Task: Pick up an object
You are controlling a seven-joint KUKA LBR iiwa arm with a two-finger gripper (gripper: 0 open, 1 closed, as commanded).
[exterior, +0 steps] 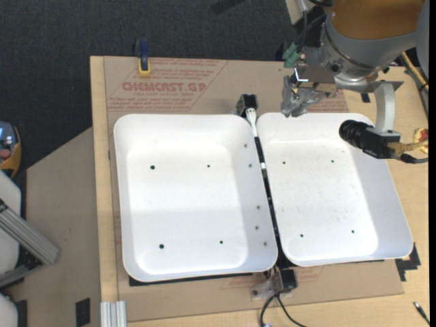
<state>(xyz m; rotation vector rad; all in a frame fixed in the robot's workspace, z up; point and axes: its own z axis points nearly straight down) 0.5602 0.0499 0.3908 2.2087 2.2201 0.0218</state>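
- The bench stands on a dark grey carpeted floor (61,19); an aluminium rail (30,242) lies at a slant at the left edge.
- The bench top is a brown board (102,121). The red print (163,85) along its far side reads "CHEMCAST G P"; the smaller lines around it are too fine to read.
- The left bin (133,189) is white, with four small dark dots on its floor.
- The right bin (381,210) touches it along a black strip. Its floor carries four dots and a scatter of fine dark specks.
- My arm (371,12) enters at the top right.
- My claw (298,106) hangs at the far rim of the right bin, near its left corner. Whether it is released or clenched I cannot tell.
- Where the thing to pick up lies I cannot tell.
- A black clip (246,105) sits at the far end of the strip.
- A blue and yellow clamp (143,56) grips the board's far edge.
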